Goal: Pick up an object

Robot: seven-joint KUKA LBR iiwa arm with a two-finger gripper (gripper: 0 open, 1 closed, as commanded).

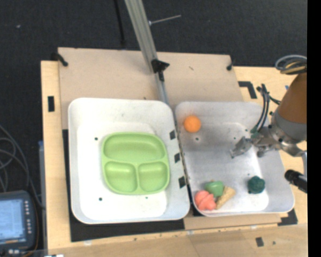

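The orange ball (192, 124) is round and smooth, with no long axis; it lies near the right bin's (219, 114) upper-left corner, well apart from the gripper (239, 148), to its left and up in the view; the gripper hangs low over the bin's middle right, whether open or closed I cannot tell; a dark green lump (255, 184) sits below it; a compartmented green plastic tray (135, 163) fills the left bin (85, 143).
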